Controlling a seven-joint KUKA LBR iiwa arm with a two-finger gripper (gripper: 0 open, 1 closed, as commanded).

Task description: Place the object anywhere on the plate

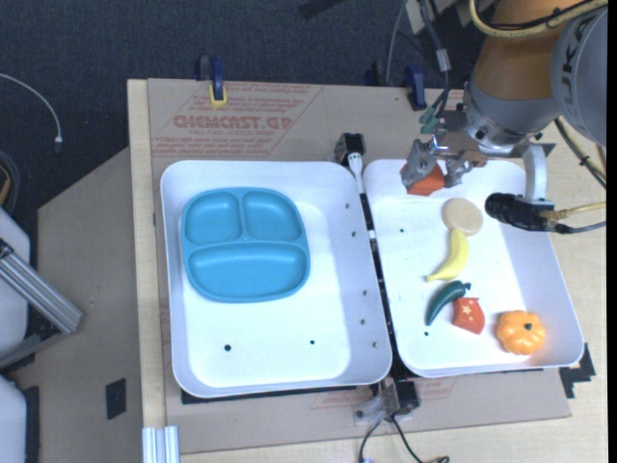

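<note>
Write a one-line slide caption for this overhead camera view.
Gripper over an orange-red object at the right bin's far corner; blue plate waits in the left bin.

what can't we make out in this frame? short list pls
- Gripper: its metal parts overlap in the camera view, so whether the fingers are open or shut is unclear.
- Orange-red object below the gripper: partly covered by it; shape and whether it is held can't be told.
- Arm: cut off by the top and right edges.
- Red item beside the green pepper: too small to identify.
</note>
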